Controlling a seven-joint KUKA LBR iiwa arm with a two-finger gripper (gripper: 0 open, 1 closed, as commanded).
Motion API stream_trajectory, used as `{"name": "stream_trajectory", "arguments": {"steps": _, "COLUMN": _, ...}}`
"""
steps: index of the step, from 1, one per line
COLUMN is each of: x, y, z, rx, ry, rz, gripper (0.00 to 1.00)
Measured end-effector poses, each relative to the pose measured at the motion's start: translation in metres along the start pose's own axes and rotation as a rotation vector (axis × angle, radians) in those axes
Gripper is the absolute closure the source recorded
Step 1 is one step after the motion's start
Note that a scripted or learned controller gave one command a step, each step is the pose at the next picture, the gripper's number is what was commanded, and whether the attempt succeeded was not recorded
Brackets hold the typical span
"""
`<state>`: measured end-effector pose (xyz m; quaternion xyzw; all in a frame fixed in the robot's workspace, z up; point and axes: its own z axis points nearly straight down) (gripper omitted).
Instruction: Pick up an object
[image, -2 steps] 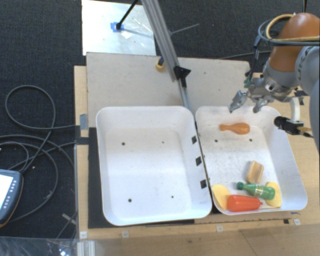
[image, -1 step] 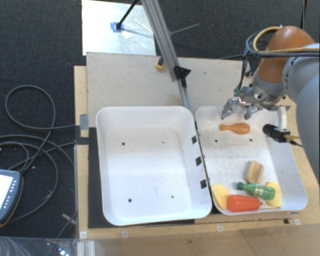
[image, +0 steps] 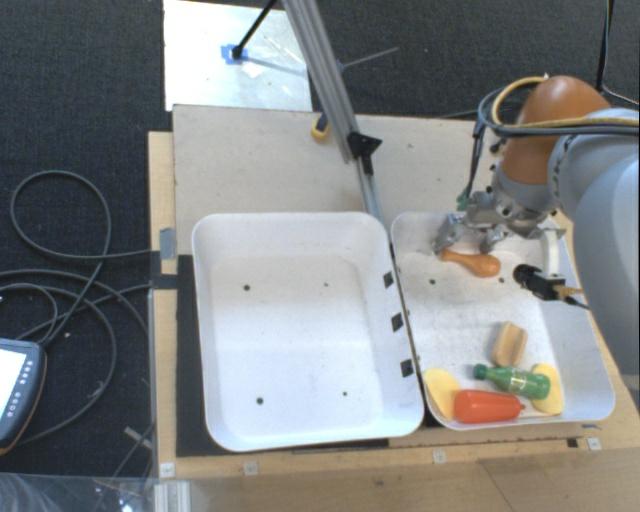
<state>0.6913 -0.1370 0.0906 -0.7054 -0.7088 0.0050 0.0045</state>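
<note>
My gripper (image: 467, 238) is low over the far end of the right bin (image: 590, 350), and its two grey fingers stand spread and open. An orange drumstick-shaped piece (image: 476, 263) lies on the bin floor just in front of the fingertips, its thin end near the left finger (image: 444, 241). Nothing shows between the fingers. At the near end of the same bin lie a tan block (image: 509, 344), a green bottle (image: 513, 379), a red-orange pepper-like piece (image: 487, 405) and two yellow pieces (image: 441, 385) (image: 549, 390).
The left bin (image: 205, 300) sits beside the right one, with a shared ridge (image: 398, 310) between them. A slanted metal pole (image: 335, 90) crosses the back of the bench. Cables and a tablet (image: 15, 385) lie on the floor to the left.
</note>
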Motion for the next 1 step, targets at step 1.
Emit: {"name": "stream_trajectory", "arguments": {"steps": 1, "x": -0.0005, "y": 0.0005, "z": -0.0118, "rx": -0.003, "ry": -0.001, "rz": -0.002, "gripper": 1.00}}
